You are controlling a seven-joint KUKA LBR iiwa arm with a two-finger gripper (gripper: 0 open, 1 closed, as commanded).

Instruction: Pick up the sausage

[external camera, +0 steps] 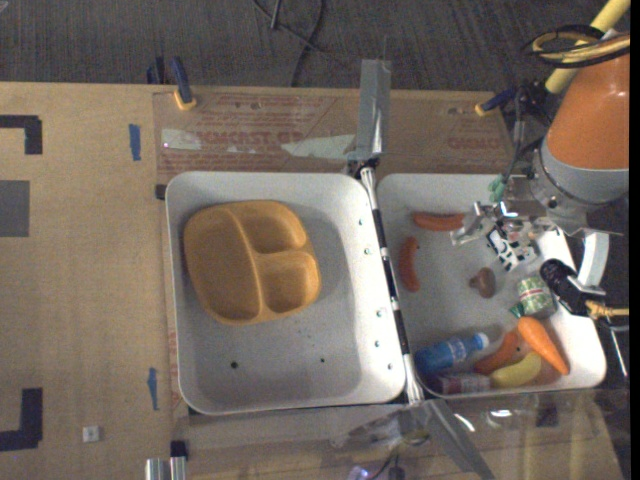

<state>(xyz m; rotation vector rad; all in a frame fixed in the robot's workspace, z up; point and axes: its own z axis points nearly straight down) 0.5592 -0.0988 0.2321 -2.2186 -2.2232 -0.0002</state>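
Rt bin, front: bottle (pixel 452 351), carrot (pixel 543 342); mid: sausage (pixel 409 264) lying free nr divider; back: 2nd sausage (pixel 439 221) just beside gripper (pixel 488 223), open/shut can't tell; risk: wrong-item grab or slip off round skin.

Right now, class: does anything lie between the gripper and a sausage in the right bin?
Nothing visible does. The gripper hangs over the right bin, right beside the upper sausage. The bare bin floor separates it from the second sausage. The brown lump lies lower, off that line.
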